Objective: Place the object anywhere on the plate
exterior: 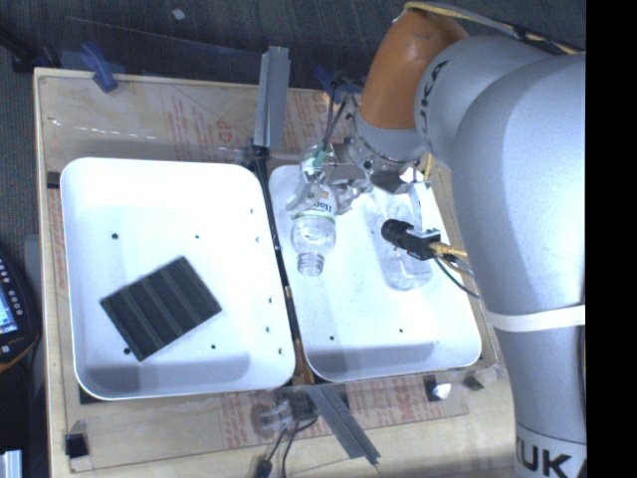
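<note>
A clear plastic bottle [313,235] lies in the right bin [388,352], near its left wall, with its neck pointing toward the front. My gripper [320,189] is low over the bottle's far end, at the back of that bin. The view is too cluttered there to tell whether the bottle is held. The plate [160,307] is a dark ribbed rectangle lying flat and turned at an angle in the front left part of the left bin [90,182], well away from the gripper.
A second clear bottle [404,257] lies in the right bin's right half, under a black cable connector [403,235]. The ridge between the bins [282,277] runs between the bottle and the plate. The large grey arm [498,167] covers the right bin's right side.
</note>
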Robot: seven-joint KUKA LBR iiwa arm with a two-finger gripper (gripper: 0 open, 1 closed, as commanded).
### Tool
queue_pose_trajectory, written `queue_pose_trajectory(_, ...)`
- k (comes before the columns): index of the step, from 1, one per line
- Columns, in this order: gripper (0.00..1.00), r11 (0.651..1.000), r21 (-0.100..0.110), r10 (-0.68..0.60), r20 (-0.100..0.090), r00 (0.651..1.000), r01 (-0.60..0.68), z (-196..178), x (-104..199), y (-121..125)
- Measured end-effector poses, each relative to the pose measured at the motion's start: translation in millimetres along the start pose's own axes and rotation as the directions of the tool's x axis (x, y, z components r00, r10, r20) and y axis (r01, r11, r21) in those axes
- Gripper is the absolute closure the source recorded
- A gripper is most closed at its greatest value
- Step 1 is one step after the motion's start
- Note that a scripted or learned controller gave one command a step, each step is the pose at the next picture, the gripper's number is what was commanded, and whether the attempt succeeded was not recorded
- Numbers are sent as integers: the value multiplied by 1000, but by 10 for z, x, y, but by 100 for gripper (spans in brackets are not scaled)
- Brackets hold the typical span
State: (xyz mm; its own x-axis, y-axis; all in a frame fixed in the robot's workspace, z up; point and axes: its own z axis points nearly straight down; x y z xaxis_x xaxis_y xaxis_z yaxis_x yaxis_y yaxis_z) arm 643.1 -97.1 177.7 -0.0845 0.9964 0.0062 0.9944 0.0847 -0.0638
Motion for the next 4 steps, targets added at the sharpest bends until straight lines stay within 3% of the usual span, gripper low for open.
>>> queue_pose_trajectory(1, 100, 996, -56, 73, 1, 997, -73, -322, 349, -200)
queue_pose_trajectory(2, 100, 983, -55, 176, -4, 984, -176, -527, 617, -484)
queue_pose_trajectory(4, 100, 979, -58, 197, -4, 980, -197, -347, 786, -94)
